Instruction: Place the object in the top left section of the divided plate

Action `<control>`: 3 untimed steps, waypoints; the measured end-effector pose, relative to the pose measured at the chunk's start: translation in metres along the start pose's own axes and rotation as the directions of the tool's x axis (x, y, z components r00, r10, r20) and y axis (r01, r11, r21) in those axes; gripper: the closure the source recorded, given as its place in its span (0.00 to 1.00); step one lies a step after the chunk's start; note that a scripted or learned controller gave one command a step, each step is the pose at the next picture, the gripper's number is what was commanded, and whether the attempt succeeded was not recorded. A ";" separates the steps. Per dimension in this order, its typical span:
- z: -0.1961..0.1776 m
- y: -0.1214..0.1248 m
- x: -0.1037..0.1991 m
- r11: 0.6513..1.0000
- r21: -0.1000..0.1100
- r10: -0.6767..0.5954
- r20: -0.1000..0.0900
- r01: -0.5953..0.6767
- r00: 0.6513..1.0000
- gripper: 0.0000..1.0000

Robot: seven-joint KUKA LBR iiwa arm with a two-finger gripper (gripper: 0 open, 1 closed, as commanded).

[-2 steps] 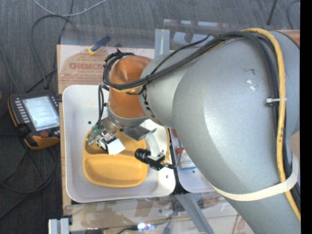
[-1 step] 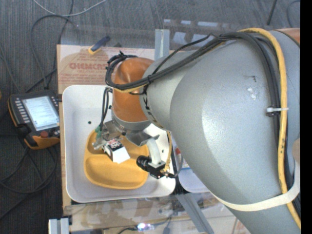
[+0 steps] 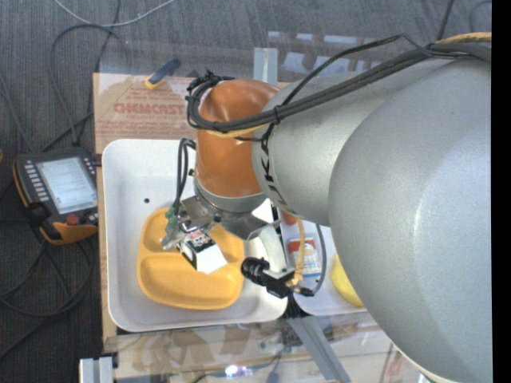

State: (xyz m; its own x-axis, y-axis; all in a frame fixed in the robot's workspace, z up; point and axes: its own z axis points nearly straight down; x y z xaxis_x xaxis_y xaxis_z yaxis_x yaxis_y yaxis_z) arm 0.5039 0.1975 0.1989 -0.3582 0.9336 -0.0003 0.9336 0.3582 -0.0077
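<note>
- Divided plate (image 3: 188, 282): a yellow plastic plate with rounded corners and raised rims is seen lying in the left white bin (image 3: 128, 214), toward the lower middle of the frame.
- One section, at the plate's lower edge, is seen plainly as a long, smooth trough; the remaining sections are largely covered by the wrist.
- A small greenish item (image 3: 171, 214) is seen at the plate's upper left edge, too hidden to be named.
- The gripper (image 3: 192, 242) is placed over the plate's upper part; whether it is open or closed cannot be told.
- The arm (image 3: 383, 190) is spread across the right of the frame.
- A handheld control pendant (image 3: 56, 190) is seen on the floor at the left edge.
</note>
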 end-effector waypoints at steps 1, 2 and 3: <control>-0.047 0.037 -0.039 0.998 -0.002 -0.058 0.002 0.058 0.998 1.00; -0.027 0.039 -0.031 0.990 0.000 -0.139 0.005 0.139 0.990 1.00; -0.004 0.036 -0.041 0.986 0.000 -0.165 0.004 0.165 0.986 1.00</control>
State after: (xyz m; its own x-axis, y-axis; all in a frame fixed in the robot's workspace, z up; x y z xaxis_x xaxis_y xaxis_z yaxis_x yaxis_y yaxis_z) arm 0.5527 0.1722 0.2023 -0.5071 0.8619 -0.0035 0.8619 0.5071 -0.0079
